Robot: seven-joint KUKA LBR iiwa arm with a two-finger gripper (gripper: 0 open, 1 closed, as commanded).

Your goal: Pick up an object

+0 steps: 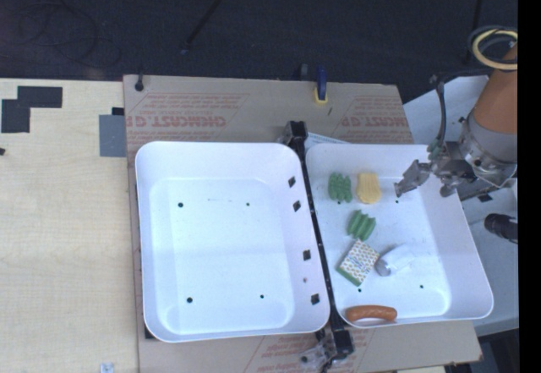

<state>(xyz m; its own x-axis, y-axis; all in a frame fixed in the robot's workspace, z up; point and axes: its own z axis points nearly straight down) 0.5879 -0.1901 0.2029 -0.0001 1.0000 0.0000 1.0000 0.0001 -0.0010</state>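
The right bin [473,278] holds several small items: a green ridged piece [340,188], a yellow piece [368,188], a second green piece [361,224], a green-and-white patterned packet [358,262], a pale grey-white object [395,261] and an orange sausage [371,313] by the front rim. My gripper [428,178] hovers over the right bin's far right part, to the right of the yellow piece and apart from it. Its fingers look spread, with nothing between them.
The left bin [152,236] sits beside the right one, with a black clip strip [306,227] along the shared rims. Both rest on a cardboard sheet [211,113]. A blue-and-yellow clamp [321,89] stands at the back edge.
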